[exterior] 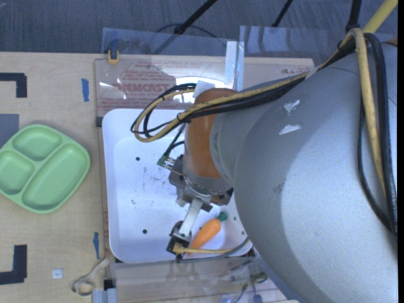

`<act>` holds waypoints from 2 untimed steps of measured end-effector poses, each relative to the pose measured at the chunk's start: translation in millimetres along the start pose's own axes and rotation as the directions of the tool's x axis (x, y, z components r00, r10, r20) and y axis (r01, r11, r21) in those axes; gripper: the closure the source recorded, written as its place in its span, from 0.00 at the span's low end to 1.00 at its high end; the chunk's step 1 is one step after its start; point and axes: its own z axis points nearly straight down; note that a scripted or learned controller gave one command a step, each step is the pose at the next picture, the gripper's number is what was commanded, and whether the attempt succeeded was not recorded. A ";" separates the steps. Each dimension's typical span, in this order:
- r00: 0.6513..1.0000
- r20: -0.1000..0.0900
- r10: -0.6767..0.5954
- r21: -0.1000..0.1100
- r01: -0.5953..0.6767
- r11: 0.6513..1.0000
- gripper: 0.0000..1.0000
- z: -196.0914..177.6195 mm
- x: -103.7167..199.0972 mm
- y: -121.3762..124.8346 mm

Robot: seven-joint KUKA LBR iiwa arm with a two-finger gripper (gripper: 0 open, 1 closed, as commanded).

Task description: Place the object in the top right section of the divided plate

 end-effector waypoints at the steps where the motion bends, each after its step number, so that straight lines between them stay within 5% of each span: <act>1: 0.985 -0.002 0.175 -0.002 -0.175 0.985 1.00 -12.2 -20.4 43.7; 2: 0.985 -0.002 0.174 -0.002 -0.174 0.985 0.00 -12.2 -20.1 43.3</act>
